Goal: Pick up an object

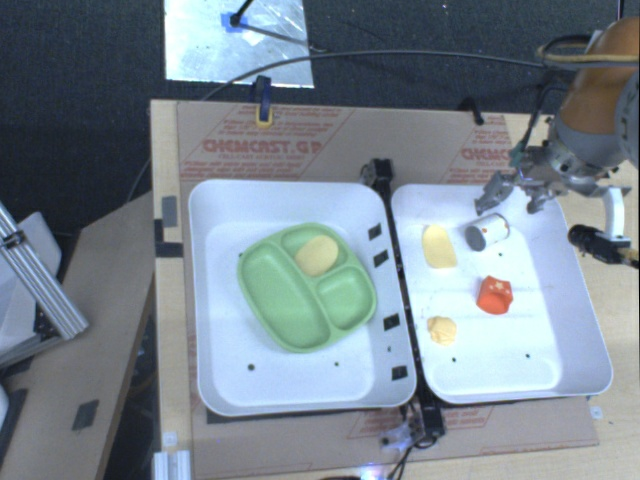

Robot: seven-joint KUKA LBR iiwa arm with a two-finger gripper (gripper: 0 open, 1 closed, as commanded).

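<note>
The gripper hangs over the top edge of the right bin, fingers spread apart with nothing between them. Just below it lies a small white cylinder, next to a pale yellow block. Lower down sit a red piece and a small yellow lump. The left bin has a green divided plate with a yellow item on it

Item: my arm, cut off by the right edge above the orange band. 
Item: my end effector, fingers too small and blurred to tell their spacing. 
Item: grey cylinder, near the end effector; make unreadable. 
Item: aluminium frame, cut by the left edge. 
Item: desk, lower part cut by the bottom edge.
</note>
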